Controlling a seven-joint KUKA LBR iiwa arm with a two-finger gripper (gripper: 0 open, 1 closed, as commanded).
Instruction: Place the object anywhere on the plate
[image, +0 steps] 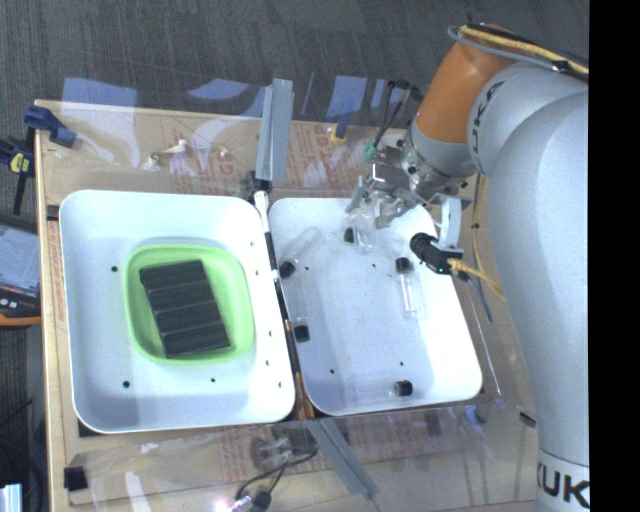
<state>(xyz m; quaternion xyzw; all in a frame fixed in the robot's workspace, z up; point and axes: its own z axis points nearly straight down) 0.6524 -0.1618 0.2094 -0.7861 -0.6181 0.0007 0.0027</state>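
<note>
Here, the object (183, 307), a dark block with ridges across its top, lay flat on the green plate (135, 272). It covered much of the plate's middle and sat a little turned against the plate's sides. The plate itself rested in the left bin (82, 330), near the centre of it.

The gripper (372, 216) was well apart from the object. It hung over the upper part of the right bin (455, 355), close to the far rim. Nothing could be seen held in it, and whether it was open or closed could not be told, because this part looked pale and blurred against the white bin. Above it the orange band (455, 85) of the arm (530, 200) was clear to see.

A few small dark pieces (403, 387) lay scattered on the floor of the right bin.
</note>
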